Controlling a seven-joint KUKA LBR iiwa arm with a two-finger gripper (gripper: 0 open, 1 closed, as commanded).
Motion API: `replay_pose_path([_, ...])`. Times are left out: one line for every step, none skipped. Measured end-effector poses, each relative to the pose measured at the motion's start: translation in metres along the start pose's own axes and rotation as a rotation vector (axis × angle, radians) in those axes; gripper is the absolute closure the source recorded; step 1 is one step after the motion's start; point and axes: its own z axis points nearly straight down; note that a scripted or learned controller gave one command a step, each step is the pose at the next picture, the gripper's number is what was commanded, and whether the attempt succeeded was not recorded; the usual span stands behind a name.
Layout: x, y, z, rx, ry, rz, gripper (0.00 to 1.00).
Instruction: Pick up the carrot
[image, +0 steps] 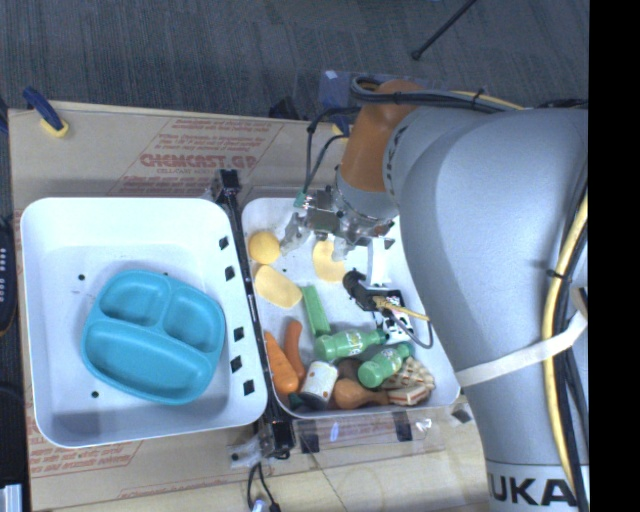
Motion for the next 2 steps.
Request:
replay_pose_path([-0.012,0.005,0.01,-0.012,0.014,-0.203,0.0])
replay_pose_path([-0.009,-0.006,0.01,-0.013,0.008,-0.146,0.0])
